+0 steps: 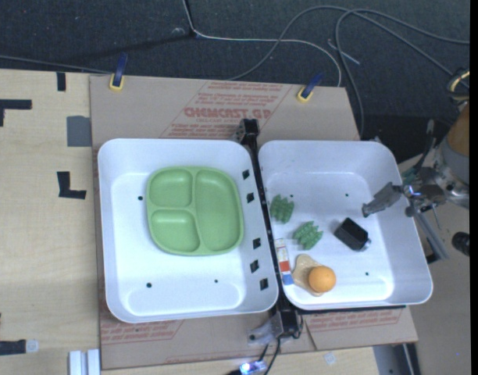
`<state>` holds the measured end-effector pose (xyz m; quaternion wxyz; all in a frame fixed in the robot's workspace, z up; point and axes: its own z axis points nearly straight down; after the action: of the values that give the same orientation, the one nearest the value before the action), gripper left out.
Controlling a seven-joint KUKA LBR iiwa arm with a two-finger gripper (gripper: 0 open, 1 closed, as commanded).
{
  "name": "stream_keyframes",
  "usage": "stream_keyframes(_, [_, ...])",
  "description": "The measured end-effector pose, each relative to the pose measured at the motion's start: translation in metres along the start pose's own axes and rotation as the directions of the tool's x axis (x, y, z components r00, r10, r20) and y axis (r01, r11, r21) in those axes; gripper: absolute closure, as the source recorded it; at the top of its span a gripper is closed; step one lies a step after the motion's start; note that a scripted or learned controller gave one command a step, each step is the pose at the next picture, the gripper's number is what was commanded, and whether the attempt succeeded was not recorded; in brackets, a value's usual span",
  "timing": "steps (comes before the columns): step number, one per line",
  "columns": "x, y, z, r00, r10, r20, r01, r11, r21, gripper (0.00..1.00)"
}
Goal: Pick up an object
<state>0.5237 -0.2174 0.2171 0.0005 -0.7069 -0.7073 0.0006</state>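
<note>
White plastic bins sit side by side on the desk (36, 209), and the pincer (379, 203) hangs over the right bin (379, 283) near its right wall, reaching in from the arm's wrist at that side. One dark finger (377, 204) juts out toward the bin's middle; whether the pincer is spread or pressed together I cannot tell, and nothing is seen between its parts.

Closest to the pincer, just below and a little inward of it, lies a small black block (352, 233) on the bin floor, apart from the finger. Farther inward sit two green toy pieces (283, 208) and (308, 233), loosely scattered. Farthest below, by the near wall, an orange ball (322, 279) rests against a tan object (304, 267), with a small red, white and blue carton (283, 258) just beside them.

Well away across the divider, the left bin (122, 287) holds a green divided plate (195, 210), lying flat.

Judging by the spacing, the black block looks the likeliest target: it lies alone with room around it for fingers to come down either side.
</note>
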Motion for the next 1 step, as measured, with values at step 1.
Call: stream_keyframes(1, [0.0075, 0.0025, 0.0612, 1.000, -0.001, -0.001, 0.001, 1.000, 0.004, 0.00])
